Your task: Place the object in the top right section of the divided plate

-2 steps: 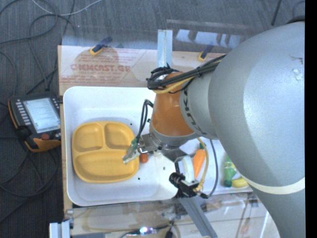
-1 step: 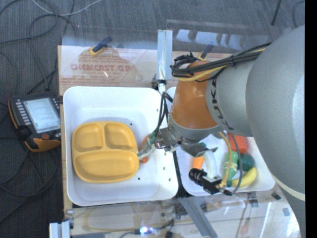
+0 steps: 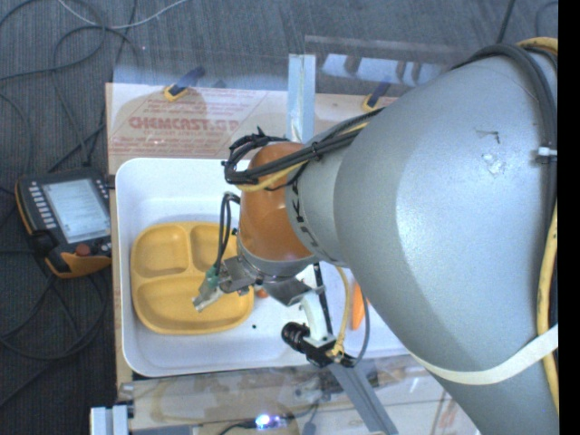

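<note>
A big grey arm [image 3: 435, 243] with an orange band reaches in from the right over a shallow white bin [image 3: 145, 352] on a bench, and its claw [image 3: 207, 299] hangs over the lower part of a yellow divided plate [image 3: 168, 275] lying in that bin. Whether the claw grips anything, or how it stands, I cannot tell. An orange object [image 3: 357, 304] peeks out beside the arm, right of the plate; a handheld controller [image 3: 63, 220] lies on dark carpet [image 3: 54, 62] to the left.
</note>
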Robot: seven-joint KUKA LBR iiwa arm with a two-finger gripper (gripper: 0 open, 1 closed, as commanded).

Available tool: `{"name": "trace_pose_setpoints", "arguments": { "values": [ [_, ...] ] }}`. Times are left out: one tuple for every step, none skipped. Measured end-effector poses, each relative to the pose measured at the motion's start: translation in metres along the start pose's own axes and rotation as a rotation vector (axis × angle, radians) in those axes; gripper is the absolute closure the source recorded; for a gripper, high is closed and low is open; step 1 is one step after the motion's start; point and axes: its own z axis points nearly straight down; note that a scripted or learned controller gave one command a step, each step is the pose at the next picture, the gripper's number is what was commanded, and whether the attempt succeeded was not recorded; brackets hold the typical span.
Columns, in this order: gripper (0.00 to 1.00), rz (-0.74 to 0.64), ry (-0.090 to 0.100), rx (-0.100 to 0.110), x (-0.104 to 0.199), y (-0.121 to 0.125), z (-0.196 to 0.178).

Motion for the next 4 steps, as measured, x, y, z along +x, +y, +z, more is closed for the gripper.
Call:
{"name": "trace_pose_setpoints", "arguments": {
  "values": [
    [0.00, 0.488, -0.023, -0.032, 0.031, 0.007, 0.014],
    [0.00, 0.361, 0.003, -0.010, 0.044, -0.003, -0.104],
    [0.00, 0.612, 0.003, -0.008, 0.052, 0.037, -0.137],
    [0.00, 0.679, 0.018, -0.013, 0.067, 0.015, 0.014]
  ]
}}
